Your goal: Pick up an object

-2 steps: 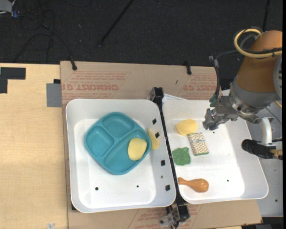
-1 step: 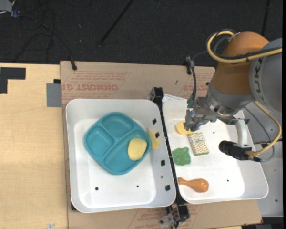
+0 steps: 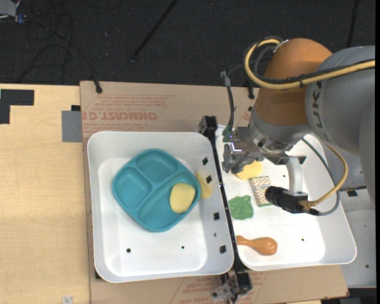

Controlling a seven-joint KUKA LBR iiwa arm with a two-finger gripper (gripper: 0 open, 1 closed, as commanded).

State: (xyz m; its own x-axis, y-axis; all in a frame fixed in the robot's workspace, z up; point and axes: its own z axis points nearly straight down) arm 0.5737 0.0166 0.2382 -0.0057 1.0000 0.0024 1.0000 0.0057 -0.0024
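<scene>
Overhead, dark floor borders the wooden bench; the gripper's finger state is unclear.

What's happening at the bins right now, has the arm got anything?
The arm is reaching down into the right bin, with its gripper low near that bin's upper left corner, next to a yellow piece. Nothing can be seen held between its fingers. A green piece, a patterned block and an orange spoon lie loose in the same bin. In the left bin a teal tray carries a yellow lump.
</scene>
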